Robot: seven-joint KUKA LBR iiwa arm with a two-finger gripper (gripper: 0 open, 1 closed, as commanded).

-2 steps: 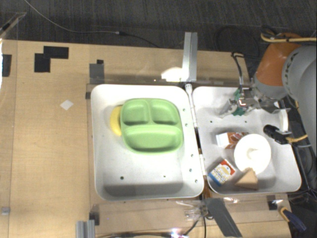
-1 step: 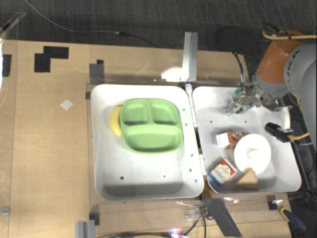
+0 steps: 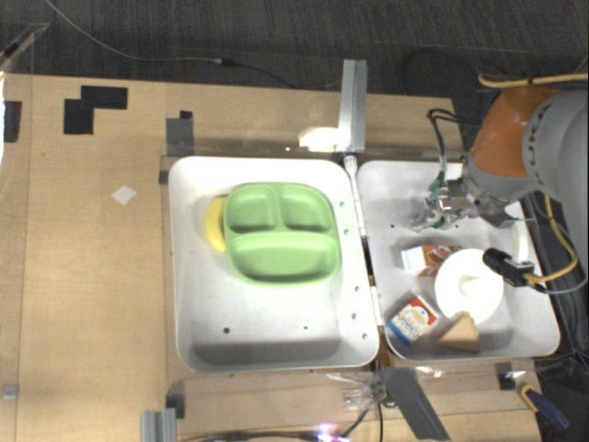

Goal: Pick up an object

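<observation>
1. Up beyond the white plate (image 3: pixel 468 286), the gripper (image 3: pixel 438 206) hung over the right bin (image 3: pixel 386 191); I cannot tell its state.
2. Left of the plate lay a small packet (image 3: pixel 429 258) and a blue-and-orange box (image 3: pixel 411 321), writing too tiny to read.

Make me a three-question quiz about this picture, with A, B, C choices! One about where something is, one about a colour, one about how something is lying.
1. Where is the green divided tray?
A. In the left bin
B. In the right bin
C. On the wooden bench

2. What colour is the thing peeking out from under the tray's left edge?
A. Blue
B. Yellow
C. Black

3. How does the green tray lie?
A. Upside down
B. Standing on its edge
C. Flat, hollows facing up

Answers: 1 A, it sits inside the left bin. 2 B, the yellow object shows beside it. 3 C, its three hollows are visible from above.
</observation>
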